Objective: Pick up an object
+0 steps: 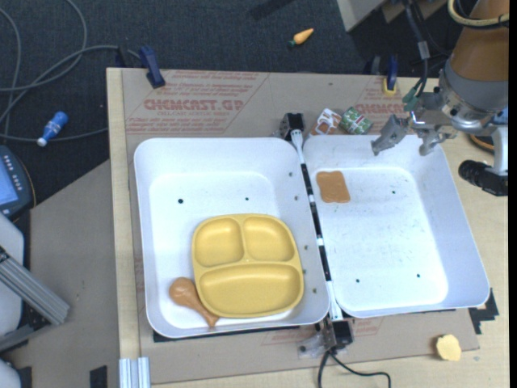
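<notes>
The gripper [409, 139] hovers over the far rim of the right bin [452, 281], fingers spread apart and holding nothing. Nearest the camera, the yellow divided plate [245, 265] lies in the left bin [153, 217] with a tan drumstick toy [189, 295] touching its near-left edge. Farther back, the brown square piece [333, 187] lies in the right bin's far-left corner (likely the closest target). Judging by this, the approach is under way; next, shift left and descend.

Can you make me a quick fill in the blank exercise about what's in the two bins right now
1. The yellow divided plate lies in the ____ bin.
2. The brown square patch lies in the ____ bin.
3. The plate has ____ compartments.
4. The pincer hovers over the right bin's ____ edge.

Missing words: left; right; three; far
</notes>
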Controlling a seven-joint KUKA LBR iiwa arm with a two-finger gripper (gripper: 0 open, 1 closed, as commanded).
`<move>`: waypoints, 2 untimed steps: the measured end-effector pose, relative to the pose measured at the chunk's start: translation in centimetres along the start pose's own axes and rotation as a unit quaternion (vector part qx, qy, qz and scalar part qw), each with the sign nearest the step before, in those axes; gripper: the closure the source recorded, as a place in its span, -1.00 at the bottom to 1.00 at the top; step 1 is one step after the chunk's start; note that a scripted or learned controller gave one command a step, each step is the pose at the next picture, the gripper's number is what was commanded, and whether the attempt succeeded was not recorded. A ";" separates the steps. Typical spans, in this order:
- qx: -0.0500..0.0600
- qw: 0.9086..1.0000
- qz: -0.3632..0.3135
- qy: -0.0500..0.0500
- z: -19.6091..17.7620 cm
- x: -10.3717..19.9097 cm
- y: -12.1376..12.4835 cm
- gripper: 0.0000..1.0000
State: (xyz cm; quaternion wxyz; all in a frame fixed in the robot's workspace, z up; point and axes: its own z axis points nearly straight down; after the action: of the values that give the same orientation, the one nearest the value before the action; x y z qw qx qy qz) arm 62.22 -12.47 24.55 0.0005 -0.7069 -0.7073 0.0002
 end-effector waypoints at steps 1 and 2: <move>0.002 1.000 -0.001 0.001 16.9 2.0 1.6 -1.00; 0.001 1.000 0.001 0.000 16.0 2.0 -1.0 -1.00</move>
State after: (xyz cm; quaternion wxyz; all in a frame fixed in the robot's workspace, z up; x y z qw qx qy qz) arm 61.25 -10.45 8.52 0.0013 -0.7075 -0.7067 0.0006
